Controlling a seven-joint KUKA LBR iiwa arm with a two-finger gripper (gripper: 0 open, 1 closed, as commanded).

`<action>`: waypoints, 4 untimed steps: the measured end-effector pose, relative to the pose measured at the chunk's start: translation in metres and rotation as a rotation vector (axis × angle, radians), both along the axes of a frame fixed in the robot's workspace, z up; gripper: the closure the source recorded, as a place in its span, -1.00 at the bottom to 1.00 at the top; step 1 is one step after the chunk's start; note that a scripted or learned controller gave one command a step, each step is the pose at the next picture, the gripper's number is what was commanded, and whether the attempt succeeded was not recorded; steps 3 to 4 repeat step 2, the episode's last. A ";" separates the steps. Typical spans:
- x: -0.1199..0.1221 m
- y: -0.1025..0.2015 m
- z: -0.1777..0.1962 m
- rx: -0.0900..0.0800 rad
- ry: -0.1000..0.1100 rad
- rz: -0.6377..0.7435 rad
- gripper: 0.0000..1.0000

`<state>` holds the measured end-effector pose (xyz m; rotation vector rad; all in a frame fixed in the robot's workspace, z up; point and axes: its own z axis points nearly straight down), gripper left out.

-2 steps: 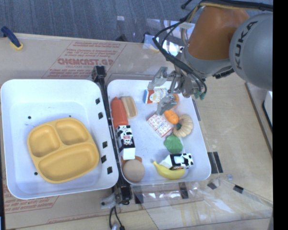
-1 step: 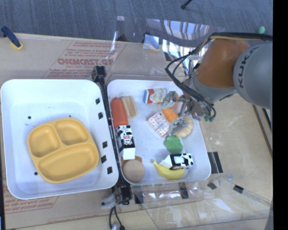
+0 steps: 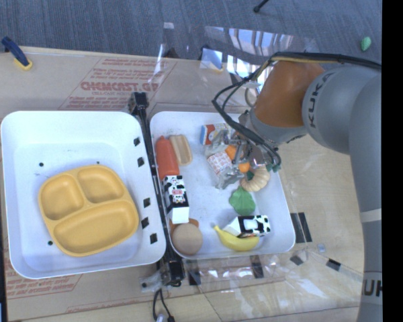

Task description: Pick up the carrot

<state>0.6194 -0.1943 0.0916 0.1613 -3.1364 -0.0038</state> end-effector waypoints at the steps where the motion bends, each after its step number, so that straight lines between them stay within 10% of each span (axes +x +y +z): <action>1: 0.003 0.001 0.013 -0.003 -0.006 0.006 1.00; 2: 0.013 0.020 0.075 -0.004 -0.010 -0.142 1.00; 4: 0.013 0.020 0.075 -0.004 -0.010 -0.142 1.00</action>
